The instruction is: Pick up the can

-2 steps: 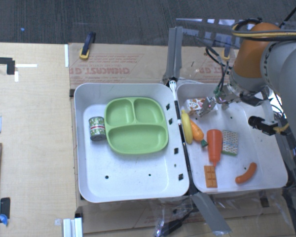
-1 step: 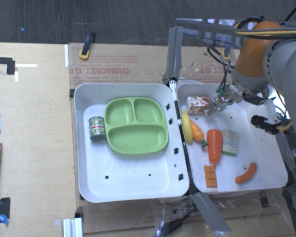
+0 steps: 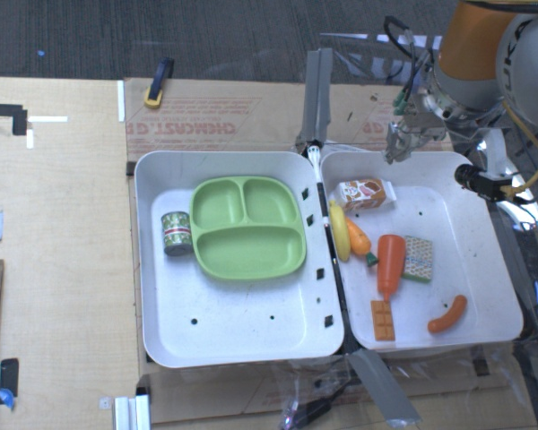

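A pale wooden bench (image 3: 54, 240), partly covered by a sheet of brown cardboard (image 3: 224, 115) printed with red lettering, was observed to carry two shallow white bins set side by side. The gripper (image 3: 400, 148) was found above the far edge of the right bin (image 3: 484, 249), hanging from the grey arm (image 3: 484, 34) with its orange band; nothing could be seen held by it, and whether it was open or closed could not be told from this angle. Directly below and slightly to the left of it, a small food packet (image 3: 366, 193) was noted on the bin floor. Further along the same bin, a yellow banana (image 3: 339, 229), a small orange carrot (image 3: 358, 238), a larger upright orange carrot (image 3: 390, 262), a patterned sponge (image 3: 419, 260), an orange wafer block (image 3: 382, 320) and a sausage (image 3: 447, 314) were recorded. In the left bin (image 3: 233, 330), a green divided plate (image 3: 248, 227) was seen lying flat. The can (image 3: 176, 234), with a green-and-red label, was located on its side just beside the plate's left edge, well apart from the gripper. A yellow-and-blue tool (image 3: 159, 82) was noted on the cardboard beyond the left bin.
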Tool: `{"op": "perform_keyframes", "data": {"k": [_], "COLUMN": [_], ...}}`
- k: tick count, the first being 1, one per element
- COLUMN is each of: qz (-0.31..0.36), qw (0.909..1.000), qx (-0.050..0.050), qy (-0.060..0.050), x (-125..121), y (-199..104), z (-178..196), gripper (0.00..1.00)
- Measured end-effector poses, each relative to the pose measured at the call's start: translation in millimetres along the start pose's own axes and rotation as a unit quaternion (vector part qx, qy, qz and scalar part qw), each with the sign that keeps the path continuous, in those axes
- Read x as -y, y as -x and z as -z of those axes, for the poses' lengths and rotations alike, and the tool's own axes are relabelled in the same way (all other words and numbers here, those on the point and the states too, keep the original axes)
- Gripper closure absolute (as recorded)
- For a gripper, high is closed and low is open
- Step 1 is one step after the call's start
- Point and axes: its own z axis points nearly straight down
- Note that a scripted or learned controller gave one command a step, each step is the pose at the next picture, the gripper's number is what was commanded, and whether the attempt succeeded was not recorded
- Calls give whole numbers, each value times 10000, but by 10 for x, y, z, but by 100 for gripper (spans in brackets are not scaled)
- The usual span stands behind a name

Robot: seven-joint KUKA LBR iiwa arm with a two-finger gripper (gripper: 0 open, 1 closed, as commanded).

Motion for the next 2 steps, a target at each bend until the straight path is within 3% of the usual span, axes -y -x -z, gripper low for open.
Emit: {"op": "perform_keyframes", "data": {"k": [1, 2], "qz": [1, -1395], "qw": [10000, 9902], "qx": [0, -8], "qy": [-6, -23], "x": [2, 397], "y": [1, -230], "z": [-6, -390], "gripper": [0, 0]}}
